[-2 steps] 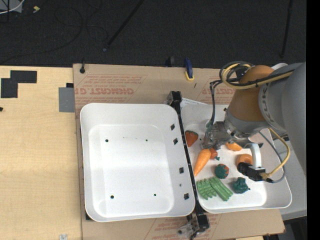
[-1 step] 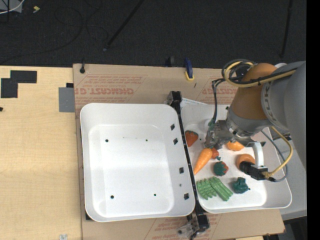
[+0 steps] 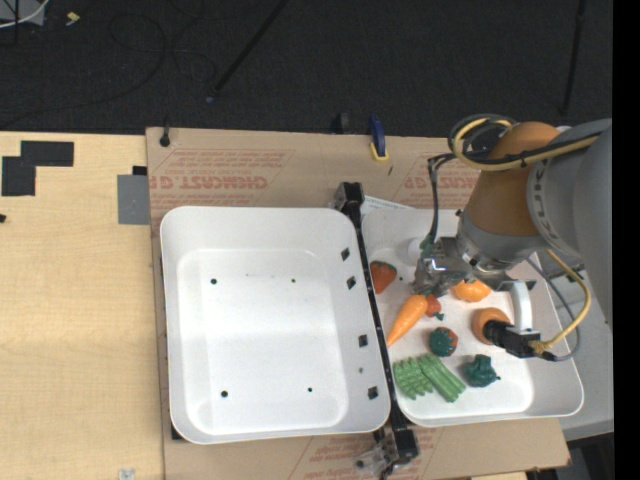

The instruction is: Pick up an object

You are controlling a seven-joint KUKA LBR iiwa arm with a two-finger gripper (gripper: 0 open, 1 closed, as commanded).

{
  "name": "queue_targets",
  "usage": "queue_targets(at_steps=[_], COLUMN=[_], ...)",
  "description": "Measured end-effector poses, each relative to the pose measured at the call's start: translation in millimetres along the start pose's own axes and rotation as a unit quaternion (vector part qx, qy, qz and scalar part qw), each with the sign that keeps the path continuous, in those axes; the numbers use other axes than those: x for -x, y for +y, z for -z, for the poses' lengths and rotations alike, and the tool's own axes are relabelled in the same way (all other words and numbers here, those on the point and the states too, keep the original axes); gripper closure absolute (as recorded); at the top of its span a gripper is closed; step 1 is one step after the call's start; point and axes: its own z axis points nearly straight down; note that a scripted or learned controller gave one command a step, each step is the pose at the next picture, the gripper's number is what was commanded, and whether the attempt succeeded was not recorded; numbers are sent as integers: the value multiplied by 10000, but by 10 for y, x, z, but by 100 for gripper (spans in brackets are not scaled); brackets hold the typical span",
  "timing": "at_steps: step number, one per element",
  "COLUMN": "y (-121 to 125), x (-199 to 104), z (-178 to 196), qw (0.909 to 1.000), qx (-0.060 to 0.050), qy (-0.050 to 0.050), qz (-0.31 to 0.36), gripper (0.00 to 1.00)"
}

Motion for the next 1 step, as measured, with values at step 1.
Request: queue_targets(at_steps=[1], y=[485], x=[-919], z=[772], qw=[9999], qx=[81], qy=[19], qz=[102], gripper=[100])
